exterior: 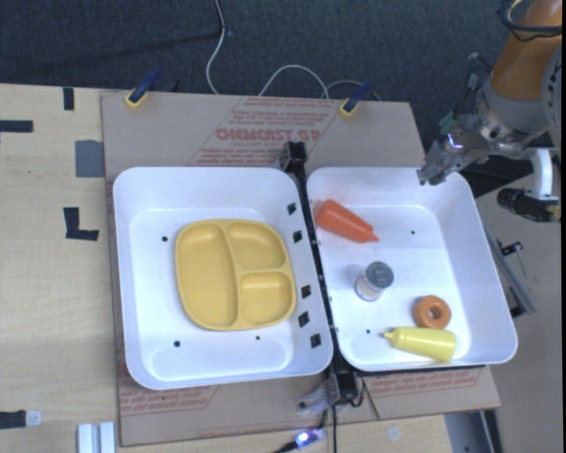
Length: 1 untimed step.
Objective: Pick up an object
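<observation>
Nearest the camera, in the right bin (472, 253), a yellow bottle (421, 342) lies on its side along the front wall, its long axis running left to right with the nozzle pointing left. Just behind it and close beside it sits an orange ring (433, 311). Farther in, near the middle of that bin, is a small grey can (373, 280), apart from the rest. Behind that, toward the divider, an orange bottle (343, 221) lies tilted, its long axis slanting from upper left to lower right.

The left bin (137, 253) holds a yellow divided plate (234, 274), lying flat near its centre.

Farthest back, the gripper (432, 173) hangs over the rear right corner of the right bin, on the arm (521, 64) that comes in from the right. It carries nothing, but it is small and dark here, so whether it is spread or closed cannot be told.

Every candidate lies forward and to the left of the gripper. The orange bottle looks like the nearest, almost straight left of it and a little toward the camera; the can is next, and the ring and yellow bottle are well apart at the front.
</observation>
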Motion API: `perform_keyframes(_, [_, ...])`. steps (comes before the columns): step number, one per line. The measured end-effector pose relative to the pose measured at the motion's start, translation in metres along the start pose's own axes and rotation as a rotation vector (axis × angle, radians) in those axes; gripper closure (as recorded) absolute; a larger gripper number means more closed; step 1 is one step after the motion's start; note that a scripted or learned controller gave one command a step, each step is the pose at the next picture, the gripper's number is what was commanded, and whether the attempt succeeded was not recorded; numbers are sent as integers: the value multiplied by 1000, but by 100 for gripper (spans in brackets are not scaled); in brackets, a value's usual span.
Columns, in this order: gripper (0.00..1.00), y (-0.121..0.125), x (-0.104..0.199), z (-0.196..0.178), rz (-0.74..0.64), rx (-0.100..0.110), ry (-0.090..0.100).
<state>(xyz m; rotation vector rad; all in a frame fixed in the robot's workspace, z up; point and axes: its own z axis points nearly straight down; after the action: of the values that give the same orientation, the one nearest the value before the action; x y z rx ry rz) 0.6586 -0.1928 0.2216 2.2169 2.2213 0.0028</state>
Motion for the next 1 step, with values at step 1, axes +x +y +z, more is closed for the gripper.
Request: perform_keyframes(1, [100, 1, 1, -16, 1, 3, 1])
